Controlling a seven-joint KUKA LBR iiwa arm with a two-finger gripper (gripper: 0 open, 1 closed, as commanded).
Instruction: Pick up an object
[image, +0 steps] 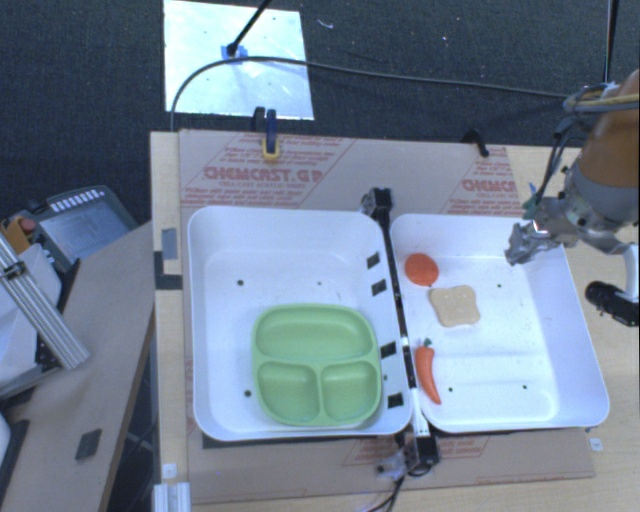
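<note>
Nearest the camera we record a green divided plate (318, 378) in the left bin (220, 240). We find three candidate objects in the right bin (560, 330): an orange carrot (427, 371) against its left wall, a tan bread slice (455, 305) just above it, and a red-orange tomato (421, 268) beyond that. We note the gripper (522, 247) over the bin's far right corner, well apart from all three; we cannot tell its opening. Both bins sit on the table (330, 165).

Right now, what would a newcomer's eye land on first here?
Probably the pale green three-compartment plastic tray in the left white bin. Next, the right white bin's toy food: round orange-red tomato, tan bread slice, orange carrot. The gripper hangs over its far right corner.
</note>
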